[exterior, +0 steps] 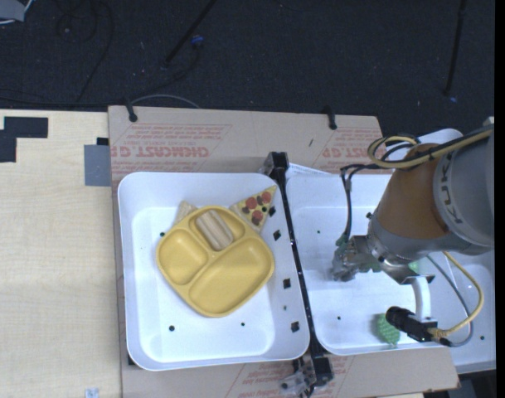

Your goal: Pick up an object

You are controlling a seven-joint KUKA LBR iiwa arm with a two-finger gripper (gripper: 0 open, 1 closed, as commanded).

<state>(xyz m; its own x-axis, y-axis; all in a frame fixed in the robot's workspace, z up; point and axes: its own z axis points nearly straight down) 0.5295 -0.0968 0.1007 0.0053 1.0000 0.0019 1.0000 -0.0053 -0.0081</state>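
Hovering low in right bin (484,293), gripper (349,265) points left; its grip state can't be told. Green object (388,330) lies near, toward the bin's front edge; yellow tray (215,264) sits in left bin (144,305)

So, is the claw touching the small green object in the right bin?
Apart. The camera view shows bare white bin floor between the claw and the small green object, which lies nearer the bin's front edge.

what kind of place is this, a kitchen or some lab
Most likely a robotics lab, not a kitchen: a grey and orange arm reaches over two white bins on a bench, loose cables trail across the dark floor, and the yellow divided plate looks like a toy.
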